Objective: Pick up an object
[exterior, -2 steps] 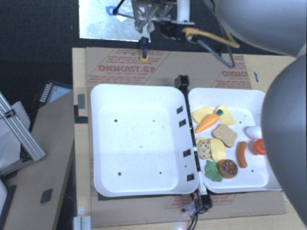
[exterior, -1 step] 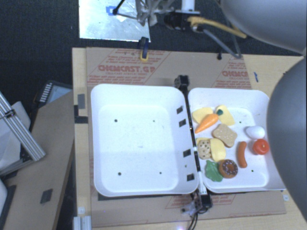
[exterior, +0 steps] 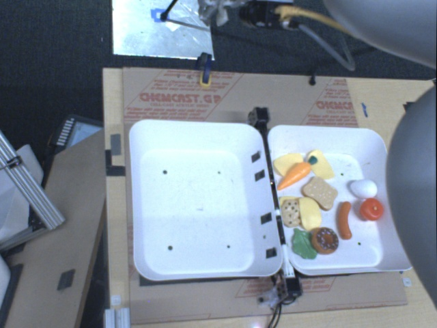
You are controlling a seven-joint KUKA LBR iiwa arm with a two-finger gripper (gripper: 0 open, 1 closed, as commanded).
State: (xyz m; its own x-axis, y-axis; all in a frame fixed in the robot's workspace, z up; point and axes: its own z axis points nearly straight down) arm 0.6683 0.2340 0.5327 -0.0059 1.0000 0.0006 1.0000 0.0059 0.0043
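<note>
The right bin [exterior: 365,142] holds several toy foods. An orange carrot [exterior: 295,174] lies by its left wall, with a yellow lemon [exterior: 321,166] beside it. A bread slice [exterior: 319,192], a cracker [exterior: 291,212], a chocolate donut [exterior: 325,240] and a green leaf [exterior: 304,244] sit toward the front. A sausage [exterior: 344,221], a white egg [exterior: 362,188] and a red tomato [exterior: 371,209] lie to the right. My gripper [exterior: 220,2] hangs blurred at the top of the view, high above the bench and far behind both bins.
The left bin [exterior: 198,203] stands beside the right one on a cardboard sheet [exterior: 177,94]. A silver plate [exterior: 160,19] lies behind the bench. An aluminium frame [exterior: 27,190] slants at the far left. The grey arm [exterior: 410,183] covers the right bin's right edge.
</note>
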